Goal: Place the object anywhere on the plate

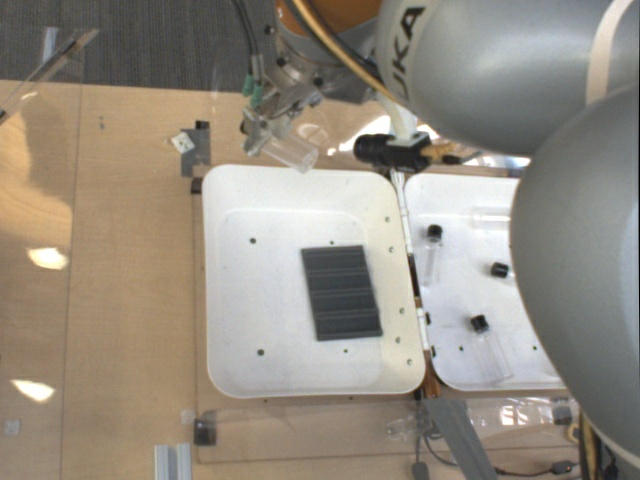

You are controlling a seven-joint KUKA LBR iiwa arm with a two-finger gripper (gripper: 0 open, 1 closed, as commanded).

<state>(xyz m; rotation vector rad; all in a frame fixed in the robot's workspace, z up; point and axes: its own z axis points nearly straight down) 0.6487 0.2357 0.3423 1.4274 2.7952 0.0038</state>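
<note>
A dark grey ribbed plate (341, 291) lies flat in the middle of the left white bin (235, 348). My gripper (268, 133) hangs above the bench just beyond that bin's far rim, near its middle. It is shut on a clear plastic vial (293, 153), which sticks out below and to the right of the fingers, tilted. The vial is well clear of the plate, up-view and slightly left of it.
The right white bin (455, 368) holds several clear vials with black caps, such as a vial cap (433, 233), a second cap (498, 269) and a third cap (478, 322). A small grey fixture (192, 146) stands on the wooden bench by the left bin's far-left corner.
</note>
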